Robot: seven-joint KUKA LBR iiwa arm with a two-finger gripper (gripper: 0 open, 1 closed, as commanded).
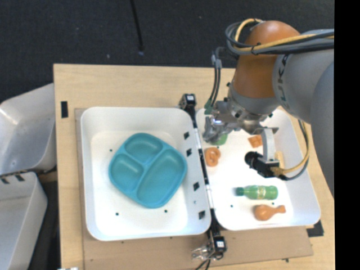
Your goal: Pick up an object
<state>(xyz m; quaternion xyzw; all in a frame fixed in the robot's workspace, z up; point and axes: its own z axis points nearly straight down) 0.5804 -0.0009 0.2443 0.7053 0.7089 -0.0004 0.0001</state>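
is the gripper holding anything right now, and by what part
Cannot be told. The gripper is down in the right bin, over a green object, but no grip shows.

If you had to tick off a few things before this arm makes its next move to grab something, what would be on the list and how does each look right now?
1. Objects available in the right bin: ok. A green bottle, an orange pear-shaped toy and a small orange piece lie there.
2. Gripper over the right bin: ok, near its upper left corner.
3. Something between the gripper's fingers: cannot tell; a green item sits right beneath it.
4. Bottle and pear-shaped toy apart from each other: ok, a gap shows.
5. Left bin contents out of the way: ok; the blue divided plate lies at its middle.
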